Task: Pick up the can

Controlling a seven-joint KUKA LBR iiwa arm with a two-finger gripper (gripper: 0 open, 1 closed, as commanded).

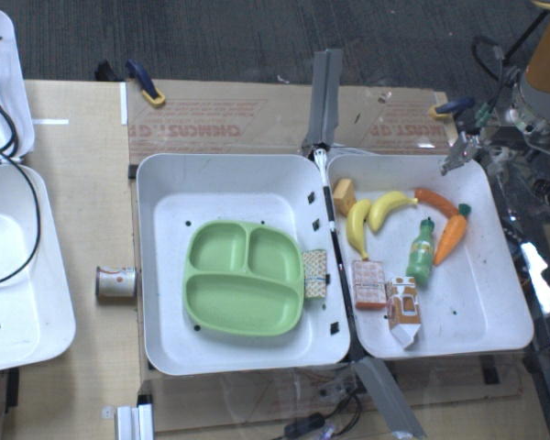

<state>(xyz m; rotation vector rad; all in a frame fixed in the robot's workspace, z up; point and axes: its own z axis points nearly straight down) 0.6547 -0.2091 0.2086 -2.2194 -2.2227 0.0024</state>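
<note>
Camera view has the jaws (457, 154) hanging at the upper right corner of the right bin (509, 324), just off its far rim, with nothing seen between them; whether they stand wide or narrow I cannot tell, for the wrist hardware is small and cluttered there. The task looks barely begun. The can (116, 282) lies on its side on the wooden surface (82, 145), outside both bins, just beside the left wall of the left bin (160, 273) and well apart from the jaws, so the whole reach, the descent and the grasp are left to do. Nearest the jaws, the right bin holds a carrot (451, 234) with a second orange piece beside it, a green bottle (421, 252), two bananas (374, 216), a small tan block (344, 192) and two flat packets (385, 291). Farther out, the left bin carries a green divided plate (245, 279) with a small patterned packet (314, 271) at its right edge. To get to the can the arm would, I judge, have to cross both bins, and the left bin's raised wall stands close against the can, which may crowd a grasp from that side.
</note>
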